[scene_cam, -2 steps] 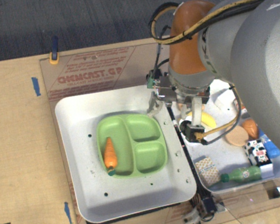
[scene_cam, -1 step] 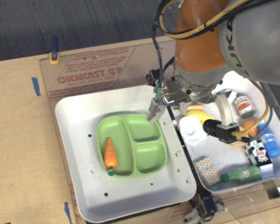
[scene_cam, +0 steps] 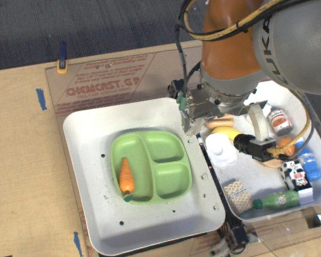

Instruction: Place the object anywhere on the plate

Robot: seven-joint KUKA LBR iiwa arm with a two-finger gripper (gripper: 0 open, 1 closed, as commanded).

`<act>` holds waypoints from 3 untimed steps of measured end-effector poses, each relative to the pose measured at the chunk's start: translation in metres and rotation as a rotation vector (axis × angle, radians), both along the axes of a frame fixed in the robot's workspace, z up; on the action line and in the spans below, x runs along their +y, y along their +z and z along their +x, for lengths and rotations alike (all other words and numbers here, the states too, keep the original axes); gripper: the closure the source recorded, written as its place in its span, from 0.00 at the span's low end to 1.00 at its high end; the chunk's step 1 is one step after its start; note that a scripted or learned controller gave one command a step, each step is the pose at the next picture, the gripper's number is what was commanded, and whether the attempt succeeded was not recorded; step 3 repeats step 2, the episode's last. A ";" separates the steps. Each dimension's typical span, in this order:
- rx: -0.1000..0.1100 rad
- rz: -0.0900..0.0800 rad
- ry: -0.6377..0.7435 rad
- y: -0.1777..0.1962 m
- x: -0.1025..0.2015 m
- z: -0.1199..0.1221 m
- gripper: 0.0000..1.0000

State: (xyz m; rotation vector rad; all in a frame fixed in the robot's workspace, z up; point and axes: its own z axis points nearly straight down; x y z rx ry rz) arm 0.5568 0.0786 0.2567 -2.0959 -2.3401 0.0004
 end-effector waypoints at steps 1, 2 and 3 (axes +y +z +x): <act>0.009 0.002 -0.029 -0.035 0.067 -0.018 1.00; 0.005 0.000 -0.033 -0.033 0.064 -0.017 0.00; 0.005 0.000 -0.033 -0.033 0.064 -0.017 0.00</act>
